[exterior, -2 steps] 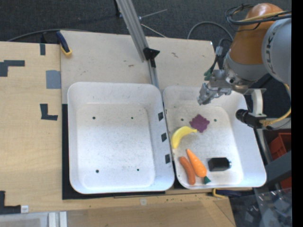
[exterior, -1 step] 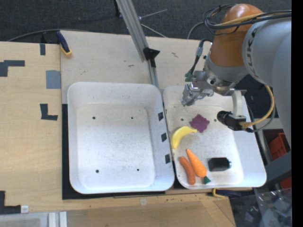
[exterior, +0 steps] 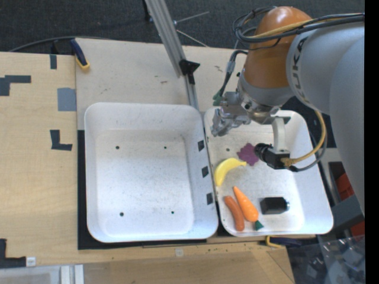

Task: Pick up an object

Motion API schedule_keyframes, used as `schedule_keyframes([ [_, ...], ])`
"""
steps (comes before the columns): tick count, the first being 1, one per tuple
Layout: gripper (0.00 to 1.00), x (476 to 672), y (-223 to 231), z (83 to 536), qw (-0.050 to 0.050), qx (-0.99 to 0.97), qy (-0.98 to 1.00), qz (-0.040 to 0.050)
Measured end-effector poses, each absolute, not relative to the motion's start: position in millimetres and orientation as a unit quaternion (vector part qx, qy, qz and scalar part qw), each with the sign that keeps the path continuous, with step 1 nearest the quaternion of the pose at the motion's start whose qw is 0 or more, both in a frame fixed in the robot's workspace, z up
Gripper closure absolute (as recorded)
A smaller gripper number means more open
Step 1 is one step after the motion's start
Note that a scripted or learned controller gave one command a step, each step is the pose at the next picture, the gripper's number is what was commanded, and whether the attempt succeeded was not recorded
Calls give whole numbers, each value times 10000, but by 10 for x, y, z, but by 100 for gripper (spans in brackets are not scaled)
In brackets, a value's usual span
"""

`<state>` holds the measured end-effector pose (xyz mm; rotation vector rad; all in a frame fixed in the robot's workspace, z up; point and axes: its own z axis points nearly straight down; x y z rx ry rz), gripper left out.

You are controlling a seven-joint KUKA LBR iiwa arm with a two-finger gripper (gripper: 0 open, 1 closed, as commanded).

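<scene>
Camera view, left to right: the left bin (exterior: 142, 170) sits bare, likely the drop side. In the right bin (exterior: 314, 218) lie a yellow banana (exterior: 227, 170), two orange carrots (exterior: 240, 207), a purple piece (exterior: 247, 154) and a black block (exterior: 274, 205), loosely spread so each can be approached alone. The gripper (exterior: 220, 125) hangs over that bin's upper left corner, near the banana; how wide its claw stands I cannot tell.

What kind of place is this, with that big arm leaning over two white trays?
Most likely a robotics lab test bench. A grey and orange robot arm reaches over two shallow white bins on a plywood bench, and the right bin holds toy food for grasping practice: a banana and carrots.
</scene>
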<state>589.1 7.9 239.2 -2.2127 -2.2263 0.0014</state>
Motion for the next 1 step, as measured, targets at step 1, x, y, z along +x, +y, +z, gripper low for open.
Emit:
schedule_keyframes([
  [1,100,5690,585,2437,18,-7045,-7097,6],
])
